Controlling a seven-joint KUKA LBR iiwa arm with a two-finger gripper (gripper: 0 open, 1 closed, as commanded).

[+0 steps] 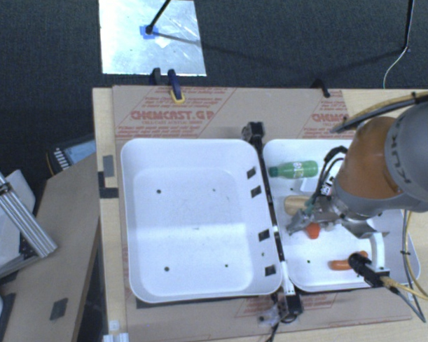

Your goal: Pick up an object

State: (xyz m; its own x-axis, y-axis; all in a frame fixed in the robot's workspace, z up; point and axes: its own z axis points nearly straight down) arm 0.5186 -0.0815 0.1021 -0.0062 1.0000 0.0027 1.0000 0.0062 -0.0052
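In the right bin (291, 280) lie a green bottle (293, 169) near the far wall, a tan block (296, 202) at mid-left, a small red-orange piece (313, 231) and an orange stick (338, 265) near the front wall. My gripper (304, 217) reaches in from the right, low over the bin. It sits between the tan block and the red-orange piece, close to both. The grey arm with its orange band (371, 165) hides the bin's right half.
The left bin (134, 204) stands beside the right one, split from it by a black clipped divider (265, 200). Cables and a black fitting (363, 267) hang by the front right corner. Cardboard lines the bench under both bins.
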